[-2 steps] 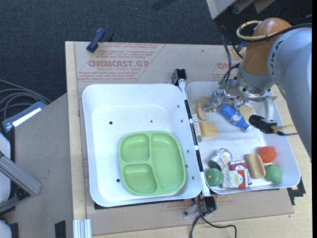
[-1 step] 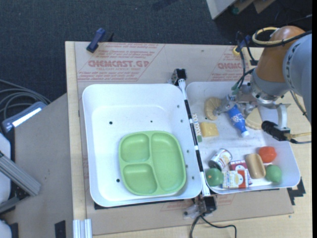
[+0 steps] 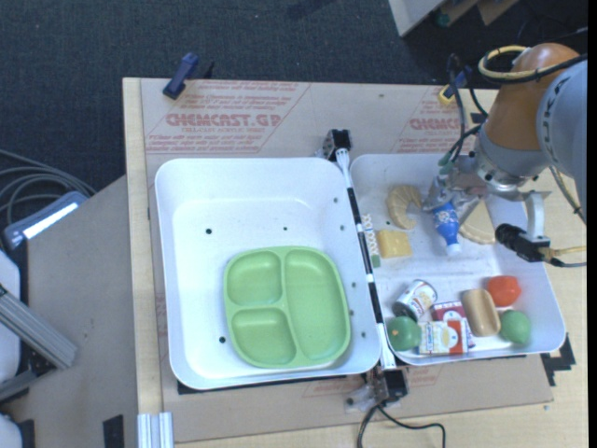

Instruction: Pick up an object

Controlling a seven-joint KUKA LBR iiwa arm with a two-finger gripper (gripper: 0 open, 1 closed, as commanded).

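Note:
My gripper (image 3: 446, 197) is low over the back of the right bin (image 3: 550, 297), under the grey arm with the orange band. A blue and white tube (image 3: 450, 230) lies directly below it, its upper end at the gripper. Whether the tube is gripped cannot be made out. A tan pastry (image 3: 403, 205) lies just left of the gripper and a yellow block (image 3: 395, 244) sits front left of it. A pale curved piece (image 3: 478, 232) rests right of the tube.
At the right bin's front lie a small can (image 3: 415, 299), a green fruit (image 3: 403, 332), a red and white carton (image 3: 446, 330), a bun (image 3: 480, 311), a red fruit (image 3: 504, 290) and a green ball (image 3: 515, 326). The left bin (image 3: 187, 203) holds a green divided plate (image 3: 284, 306).

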